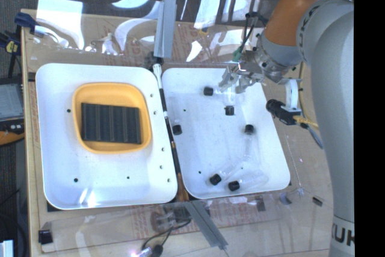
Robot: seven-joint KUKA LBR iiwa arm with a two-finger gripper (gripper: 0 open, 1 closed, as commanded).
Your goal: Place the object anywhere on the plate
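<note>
The yellow plate [109, 92] lies in the left bin [54, 159], with a dark ribbed rectangle [114, 123] across its middle. My gripper [235, 80] hangs over the far part of the right bin [198, 153], well to the right of the plate. Just below it on the bin floor sit two small black pieces [207, 91] [229, 110]. Several more black pieces are scattered in that bin, among them one [248, 129] at the right. A clear, hard-to-see object [243, 173] with black ends lies near the bin's front edge.
A grey divider bar [164, 27] rises behind the seam between the bins. Crumpled clear plastic [132, 30] lies along the back of the bench. The arm's grey body [328, 99] fills the right side, with a black fitting [281, 111] jutting over the right bin's edge.
</note>
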